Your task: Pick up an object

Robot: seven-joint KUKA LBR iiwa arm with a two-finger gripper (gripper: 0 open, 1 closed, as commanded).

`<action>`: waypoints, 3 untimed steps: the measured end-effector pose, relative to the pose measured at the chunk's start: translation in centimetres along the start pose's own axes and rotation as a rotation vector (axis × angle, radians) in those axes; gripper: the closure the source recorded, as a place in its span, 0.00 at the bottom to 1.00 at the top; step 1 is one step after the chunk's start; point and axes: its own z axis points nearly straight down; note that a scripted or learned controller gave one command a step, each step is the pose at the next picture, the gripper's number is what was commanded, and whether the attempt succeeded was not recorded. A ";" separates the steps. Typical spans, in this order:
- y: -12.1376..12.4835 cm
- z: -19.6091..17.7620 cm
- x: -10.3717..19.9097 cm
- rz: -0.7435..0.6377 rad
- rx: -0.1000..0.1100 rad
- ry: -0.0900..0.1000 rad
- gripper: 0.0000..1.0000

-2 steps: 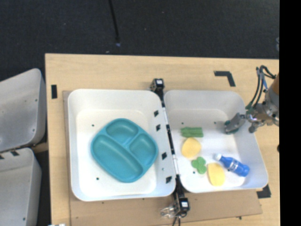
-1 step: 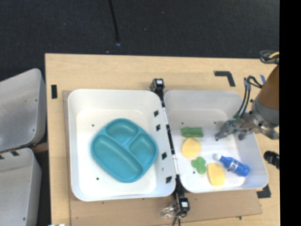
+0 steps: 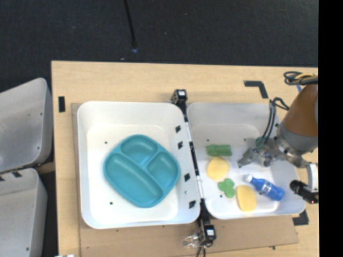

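My gripper (image 3: 251, 158) reaches into the right bin (image 3: 236, 116) from the right, its grey fingers spread low over the bin floor with nothing between them. Just below it lies a small blue bottle (image 3: 266, 187) with a white cap. A green block (image 3: 218, 150) lies to the gripper's left. Under that sits a round yellow piece (image 3: 217, 168), then a small green leafy piece (image 3: 228, 187) and a second yellow piece (image 3: 246, 198) near the front wall.
The left bin (image 3: 91, 127) holds a teal divided plate (image 3: 141, 169). A ridge with black clips (image 3: 188, 154) separates the two bins. The arm's orange band (image 3: 303, 114) rises at the right edge, with cables behind it.
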 end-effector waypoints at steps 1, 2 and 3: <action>0.2 -1.4 -0.1 0.002 -0.008 -0.002 1.00; 0.2 -5.8 -0.6 0.001 -0.009 -0.002 1.00; -0.1 -12.2 -0.9 -0.004 -0.011 -0.002 1.00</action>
